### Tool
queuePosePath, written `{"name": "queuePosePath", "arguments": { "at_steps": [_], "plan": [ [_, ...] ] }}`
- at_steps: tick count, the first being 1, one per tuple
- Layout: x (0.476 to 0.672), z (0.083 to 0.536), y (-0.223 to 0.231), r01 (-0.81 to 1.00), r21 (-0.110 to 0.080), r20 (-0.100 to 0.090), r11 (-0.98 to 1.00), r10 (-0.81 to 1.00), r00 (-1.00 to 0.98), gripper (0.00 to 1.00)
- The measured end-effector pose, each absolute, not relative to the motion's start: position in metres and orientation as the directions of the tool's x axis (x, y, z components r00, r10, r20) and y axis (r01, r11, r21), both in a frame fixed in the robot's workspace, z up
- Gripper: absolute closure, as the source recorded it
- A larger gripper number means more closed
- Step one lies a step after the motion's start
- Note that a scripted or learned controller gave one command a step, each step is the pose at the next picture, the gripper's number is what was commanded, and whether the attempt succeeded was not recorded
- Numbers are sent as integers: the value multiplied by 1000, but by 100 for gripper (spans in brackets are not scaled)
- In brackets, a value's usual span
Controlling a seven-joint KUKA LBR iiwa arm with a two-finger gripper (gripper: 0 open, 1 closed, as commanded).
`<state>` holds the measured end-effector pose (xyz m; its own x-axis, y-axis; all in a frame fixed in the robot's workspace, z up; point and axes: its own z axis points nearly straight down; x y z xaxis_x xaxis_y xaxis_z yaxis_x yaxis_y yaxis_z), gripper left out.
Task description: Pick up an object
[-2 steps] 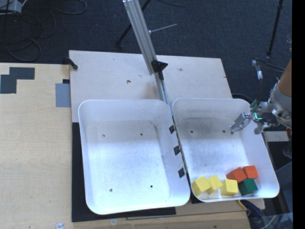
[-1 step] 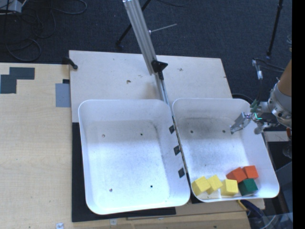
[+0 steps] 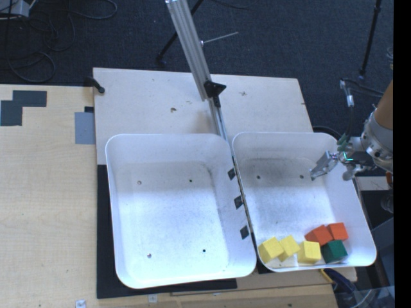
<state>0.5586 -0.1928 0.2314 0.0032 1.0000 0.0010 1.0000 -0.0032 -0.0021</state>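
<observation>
Right bin [image 3: 359,204]: shallow, white, holding six small blocks clustered in its near corner, at about 5 o'clock within the tray. Contents: three yellow blocks [image 3: 289,247] in a loose row toward the left of the cluster, touching or nearly so; two orange blocks [image 3: 327,232] to their right; one green block [image 3: 334,251] just below the orange pair, against the rim. Left bin [image 3: 128,165]: same pattern, speckled floor. Gripper [image 3: 329,162]: entered from 3 o'clock, hanging over the far right part of the right bin near its rim, with one pale finger angled toward 8 o'clock; how far it is open cannot be told at this scale, and nothing is visible in its grasp. Key relation: the block cluster lies toward 6 o'clock from the gripper, well apart. The orange and green blocks are nearest; the yellow ones lie more toward 7 o'clock. Likely next requirement: travel toward 6 o'clock, then descend. The tight packing may hinder finger entry.
</observation>
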Motion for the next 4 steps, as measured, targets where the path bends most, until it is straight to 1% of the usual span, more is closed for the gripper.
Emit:
{"name": "queuePosePath", "arguments": {
  "at_steps": [4],
  "plan": [
    [559,231,-193,1000,-2,1,-4,1000,4,0]
  ]
}}
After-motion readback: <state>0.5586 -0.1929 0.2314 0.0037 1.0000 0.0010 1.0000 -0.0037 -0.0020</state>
